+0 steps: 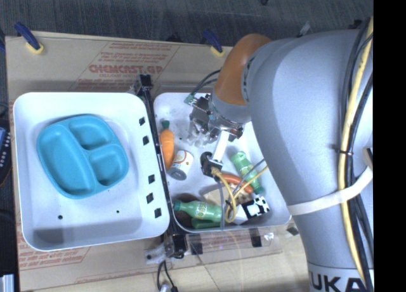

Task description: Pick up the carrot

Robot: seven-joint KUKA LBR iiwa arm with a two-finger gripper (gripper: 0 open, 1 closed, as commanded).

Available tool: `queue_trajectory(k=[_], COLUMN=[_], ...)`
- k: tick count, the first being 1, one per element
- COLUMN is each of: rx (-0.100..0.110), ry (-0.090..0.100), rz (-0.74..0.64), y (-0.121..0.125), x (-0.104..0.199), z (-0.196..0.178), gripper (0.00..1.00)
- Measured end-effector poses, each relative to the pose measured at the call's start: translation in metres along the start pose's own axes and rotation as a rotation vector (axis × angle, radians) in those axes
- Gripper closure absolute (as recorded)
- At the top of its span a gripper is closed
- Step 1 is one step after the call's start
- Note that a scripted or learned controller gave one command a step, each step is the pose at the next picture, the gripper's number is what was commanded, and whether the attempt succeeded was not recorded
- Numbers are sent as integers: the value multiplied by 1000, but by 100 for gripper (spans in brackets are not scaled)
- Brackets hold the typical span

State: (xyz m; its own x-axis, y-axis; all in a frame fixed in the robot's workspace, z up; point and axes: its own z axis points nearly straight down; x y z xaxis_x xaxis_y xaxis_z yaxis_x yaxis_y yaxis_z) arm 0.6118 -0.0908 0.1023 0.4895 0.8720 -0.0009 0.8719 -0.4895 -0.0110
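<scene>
Broad, smooth, rounded grey arm (pixel 311 126), matte with a soft sheen. Orange band (pixel 236 68) above the wrist, curved like a collar. Below the band, a metallic silver tool (pixel 209 133) with dark fittings, small screws and a green part on its upper left side. Thin dark wires looping from the band's edge to the tool. Yellow and orange cables (pixel 231 189) trailing below the tool. Bundle of yellow and black cables (pixel 354 81) down the arm's right flank, cinched by a white strap (pixel 330 197). White letters "UKA" (pixel 333 281) at the casing's bottom.
</scene>
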Motion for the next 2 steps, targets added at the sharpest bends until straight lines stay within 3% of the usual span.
queue_trajectory(k=[1, 2], rx=[1, -10], ry=[-1, 3], rz=[-1, 41], y=[0, 35], x=[0, 30], z=[0, -94], gripper=[0, 0])
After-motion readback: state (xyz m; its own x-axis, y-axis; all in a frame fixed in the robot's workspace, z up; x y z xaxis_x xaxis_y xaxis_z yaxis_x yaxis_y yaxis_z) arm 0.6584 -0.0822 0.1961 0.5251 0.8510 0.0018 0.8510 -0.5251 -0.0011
